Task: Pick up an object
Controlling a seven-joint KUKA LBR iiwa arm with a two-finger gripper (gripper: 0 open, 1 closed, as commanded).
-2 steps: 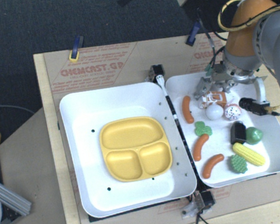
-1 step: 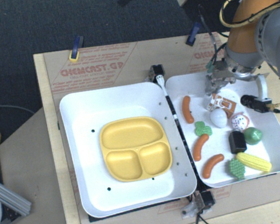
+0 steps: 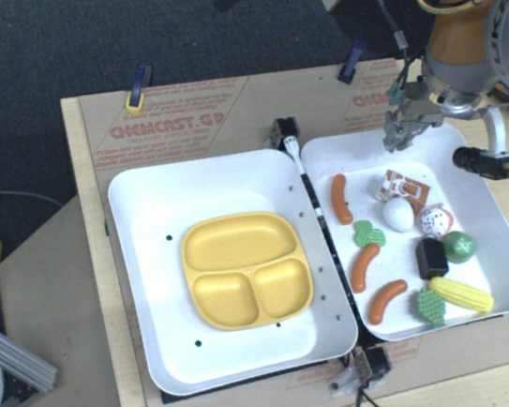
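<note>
The hand (image 3: pixel 402 134) is hovering over the far edge of the right bin (image 3: pixel 494 209), its fingers pointing down with nothing showing between them — how far apart they are sitting I cannot tell. Below it in that bin are lying three sausages (image 3: pixel 340 199), a white egg (image 3: pixel 396 214), a green broccoli piece (image 3: pixel 368 234), a black block (image 3: pixel 431 258), a green ball (image 3: pixel 459 246) and a corn cob (image 3: pixel 461 294). The left bin (image 3: pixel 149 261) on the counter (image 3: pixel 93 137) is holding a yellow divided tray (image 3: pixel 245 268).
</note>
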